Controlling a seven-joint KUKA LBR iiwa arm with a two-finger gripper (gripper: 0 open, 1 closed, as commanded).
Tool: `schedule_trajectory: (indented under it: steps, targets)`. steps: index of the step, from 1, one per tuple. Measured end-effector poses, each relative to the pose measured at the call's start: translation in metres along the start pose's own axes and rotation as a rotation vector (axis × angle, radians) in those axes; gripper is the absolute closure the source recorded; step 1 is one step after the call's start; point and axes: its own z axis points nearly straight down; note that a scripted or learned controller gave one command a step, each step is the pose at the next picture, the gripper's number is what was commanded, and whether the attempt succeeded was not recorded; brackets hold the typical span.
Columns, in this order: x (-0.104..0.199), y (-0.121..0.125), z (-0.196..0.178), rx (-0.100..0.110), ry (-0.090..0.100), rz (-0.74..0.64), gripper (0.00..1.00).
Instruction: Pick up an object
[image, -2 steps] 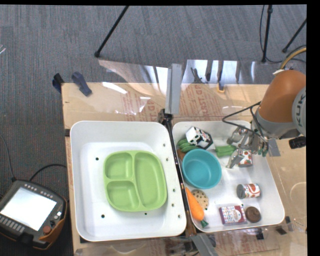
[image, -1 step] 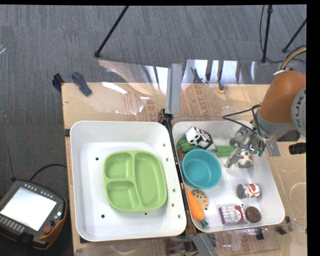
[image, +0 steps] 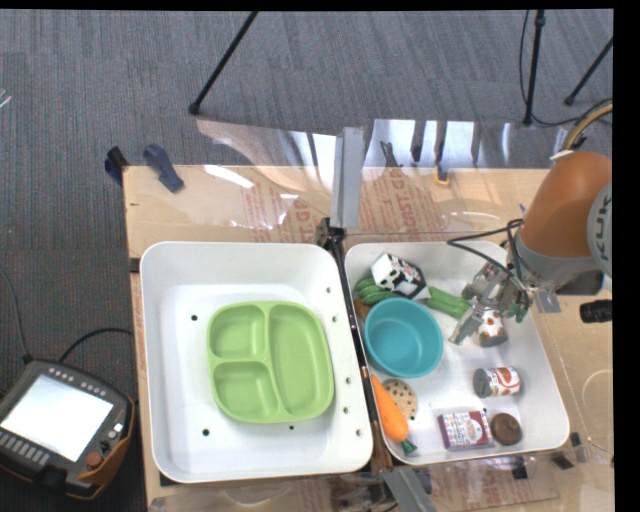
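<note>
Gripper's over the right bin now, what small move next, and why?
Probably ease straight down: the gripper hovers right at a small round red-and-white object, between the blue bowl and the bin wall; whether anything is gripped yet is unclear.

green divided plate (image: 270, 360) | teal bowl (image: 403, 338) | orange carrot (image: 390, 409) | black-and-white cow toy (image: 398, 274)

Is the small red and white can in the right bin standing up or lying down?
Lying on its side: the can shows its long side and a round end, on the right bin floor.

Open floor along the right bin's (image: 556, 400) far-right side, blue bowl (image: 403, 337) and toys crowding its left.
</note>
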Motion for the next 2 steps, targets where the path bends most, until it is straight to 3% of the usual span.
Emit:
schedule_trajectory:
  steps: [2]
  targets:
    - [0.021,-0.010,0.000,0.001,0.001,0.050,0.00]
